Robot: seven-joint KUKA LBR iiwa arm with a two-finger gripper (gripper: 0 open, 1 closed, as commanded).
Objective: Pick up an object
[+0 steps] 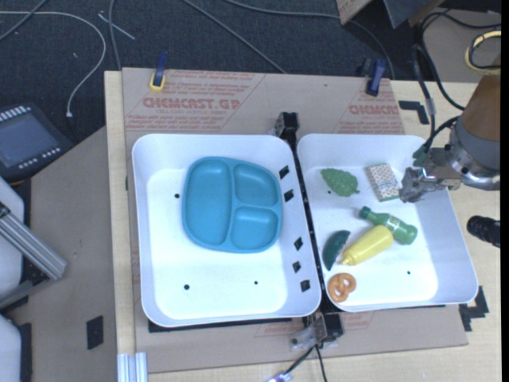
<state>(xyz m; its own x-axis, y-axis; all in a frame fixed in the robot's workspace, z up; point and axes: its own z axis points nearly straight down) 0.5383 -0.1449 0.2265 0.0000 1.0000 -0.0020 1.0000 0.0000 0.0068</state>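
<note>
Approach step: the gripper [415, 188], its grasp state not discernible, is poised at right of frame beside the patterned sponge [383, 181], where descent and closure are judged next.

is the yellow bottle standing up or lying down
Lying down. The yellow bottle rests on its side on the right bin's floor, green cap pointing toward the gripper, which hovers apart from it.

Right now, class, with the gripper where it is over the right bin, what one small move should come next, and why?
Probably a short move toward the left and down onto the small patterned block. The gripper sits at the right bin's upper right, nothing shows between its fingers, and that block lies just beside it, apart from the green leafy piece and the yellow bottle.
</note>
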